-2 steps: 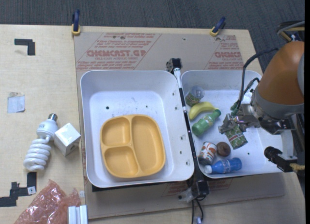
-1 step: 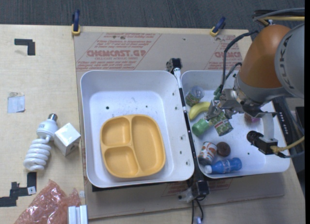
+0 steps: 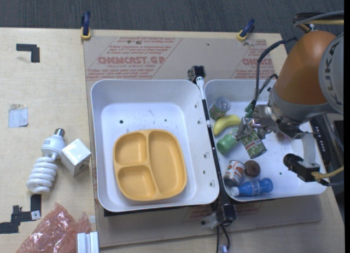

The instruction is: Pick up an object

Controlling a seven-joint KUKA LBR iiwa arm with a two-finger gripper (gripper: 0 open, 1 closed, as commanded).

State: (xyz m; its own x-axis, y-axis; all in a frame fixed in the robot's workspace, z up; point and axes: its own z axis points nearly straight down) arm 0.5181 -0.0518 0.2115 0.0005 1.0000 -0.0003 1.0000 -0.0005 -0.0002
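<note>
Gripper [image 3: 252, 132] hangs over the right bin [image 3: 306, 186] by the green packet [image 3: 255, 147], fingers' state I cannot tell, so centre over one object before you close.

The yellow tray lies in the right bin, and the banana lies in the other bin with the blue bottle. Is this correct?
Not quite. The camera view shows the yellow tray in the left bin, not the right one. The banana does lie in the other bin, the right one, with the blue bottle.
</note>
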